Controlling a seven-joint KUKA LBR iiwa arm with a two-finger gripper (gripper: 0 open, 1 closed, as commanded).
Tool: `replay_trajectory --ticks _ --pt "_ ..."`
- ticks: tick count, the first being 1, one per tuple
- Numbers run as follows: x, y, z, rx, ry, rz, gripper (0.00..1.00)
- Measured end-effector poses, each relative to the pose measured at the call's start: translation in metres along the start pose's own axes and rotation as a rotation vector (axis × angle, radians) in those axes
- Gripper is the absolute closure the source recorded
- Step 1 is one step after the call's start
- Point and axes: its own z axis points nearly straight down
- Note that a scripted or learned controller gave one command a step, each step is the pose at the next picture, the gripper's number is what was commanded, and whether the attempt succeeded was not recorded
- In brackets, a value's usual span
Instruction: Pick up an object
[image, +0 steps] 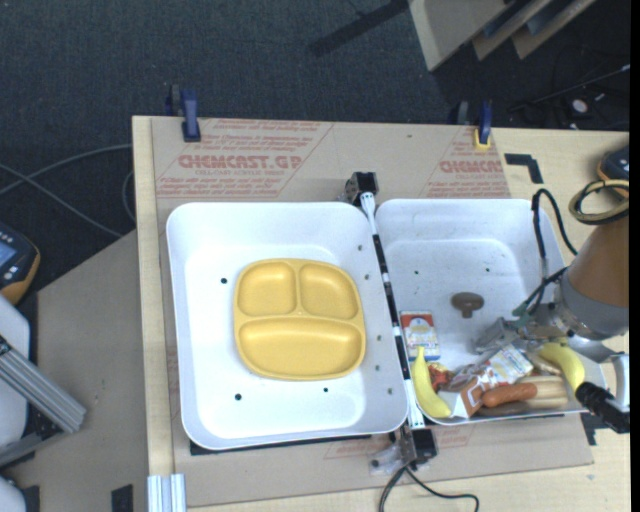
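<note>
Two bananas (430, 385) in the right bin (450, 225), one yellow tray (298, 318) left; end effector (515, 335) grip — cannot tell.

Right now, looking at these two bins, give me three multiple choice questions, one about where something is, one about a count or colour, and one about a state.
1. Where does the yellow divided plate lie?
A. In the left bin
B. In the right bin
C. On the bare bench

2. How many bananas show in the right bin?
A. None
B. Two
C. Five

3. Where is the gripper now?
A. Down in the right bin among the items
B. Raised over the left bin
C. Resting on the yellow plate

Answers:
1 A, the plate sits in the middle of the left bin.
2 B, one banana by the divider, another banana near the arm.
3 A, it hangs low at the right bin's cluttered near corner.
</note>
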Motion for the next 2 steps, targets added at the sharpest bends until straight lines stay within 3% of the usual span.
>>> replay_trajectory --ticks 1,2 --pt "0.079 0.121 -0.002 -0.017 -0.003 -0.017 0.00" --pt "0.088 0.090 0.000 -0.001 -0.002 -0.004 0.00"
